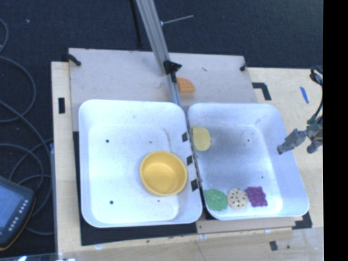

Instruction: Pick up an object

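The right bin (272,118) holds a pale yellow round piece (201,138) by its left wall. Along its near edge lie a green piece (216,199), a cookie with dark chips (237,198) and a purple piece (256,196). In the left bin (109,118) stands a yellow bowl (163,172). My gripper (299,144) hangs over the right bin's right rim, far from all these objects. It is open, its fingers spread, with nothing between them.
An orange object (185,86) lies on the board behind the bins, beside a slanted metal rail (155,31). A tablet (11,211) and cables sit on the dark floor at the left.
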You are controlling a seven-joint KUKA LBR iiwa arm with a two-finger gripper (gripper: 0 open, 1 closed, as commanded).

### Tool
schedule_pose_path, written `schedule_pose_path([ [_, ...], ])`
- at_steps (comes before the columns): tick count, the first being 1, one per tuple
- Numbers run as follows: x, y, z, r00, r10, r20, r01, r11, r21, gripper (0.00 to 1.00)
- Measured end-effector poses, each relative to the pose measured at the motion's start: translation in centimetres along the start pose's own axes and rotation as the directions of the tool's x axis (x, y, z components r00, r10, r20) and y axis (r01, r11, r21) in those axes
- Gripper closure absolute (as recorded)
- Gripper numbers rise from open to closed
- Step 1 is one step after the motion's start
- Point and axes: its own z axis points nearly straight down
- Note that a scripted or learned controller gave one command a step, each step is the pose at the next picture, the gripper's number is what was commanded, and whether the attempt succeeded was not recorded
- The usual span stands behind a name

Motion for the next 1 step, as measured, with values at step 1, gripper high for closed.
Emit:
schedule_pose_path([
  [1, 0.00, 0.01, 0.00, 1.000, 0.001, 0.000, -0.001, 1.000, 0.000, 0.00],
])
